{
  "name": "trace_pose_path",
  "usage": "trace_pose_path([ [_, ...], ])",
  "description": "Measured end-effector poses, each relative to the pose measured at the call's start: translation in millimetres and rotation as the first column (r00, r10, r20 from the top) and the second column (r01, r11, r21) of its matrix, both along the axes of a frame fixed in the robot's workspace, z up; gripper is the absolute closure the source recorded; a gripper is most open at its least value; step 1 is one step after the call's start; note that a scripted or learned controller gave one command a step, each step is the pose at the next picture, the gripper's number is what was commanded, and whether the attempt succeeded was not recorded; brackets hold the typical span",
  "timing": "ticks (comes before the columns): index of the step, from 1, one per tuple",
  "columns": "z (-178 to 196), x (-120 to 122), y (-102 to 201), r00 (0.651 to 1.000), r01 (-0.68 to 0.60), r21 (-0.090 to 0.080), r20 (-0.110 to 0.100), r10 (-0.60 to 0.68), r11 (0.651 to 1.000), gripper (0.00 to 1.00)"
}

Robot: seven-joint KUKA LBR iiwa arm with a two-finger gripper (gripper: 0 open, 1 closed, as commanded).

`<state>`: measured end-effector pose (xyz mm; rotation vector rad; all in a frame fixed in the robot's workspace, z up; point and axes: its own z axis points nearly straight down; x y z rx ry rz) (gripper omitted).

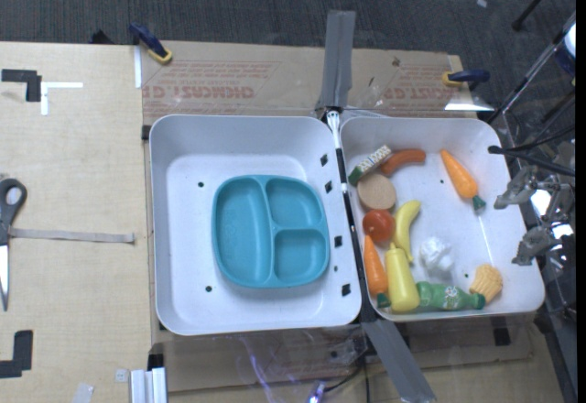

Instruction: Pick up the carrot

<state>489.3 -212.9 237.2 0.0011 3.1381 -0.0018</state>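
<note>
The carrot (459, 176) is a short orange cone with a small dark green stub at its narrow end, lying flat on the white floor of the right-hand bin (513, 236), in the far right part. It slants, thick end toward the far wall, green tip (pointing down-right) close to the right wall. Nothing touches it.
</note>
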Motion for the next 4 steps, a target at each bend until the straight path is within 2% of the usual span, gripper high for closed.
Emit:
trace_pose_path([
  [1, -114.2, -10.2, -0.2, 0.993, 0.115, 0.001, -0.001, -0.115, 0.993, 0.00],
  [2, -138.8, -3.4, 39.0, 1.000, 0.012, -0.005, 0.021, -0.012, 1.000, 0.00],
  [3, -144.4, 32.7, 10.6, 0.945, 0.326, 0.001, 0.001, -0.326, 0.945, 0.00],
  [4, -144.5, 6.7, 30.4, 0.901, 0.433, 0.002, 0.000, -0.433, 0.901, 0.00],
])
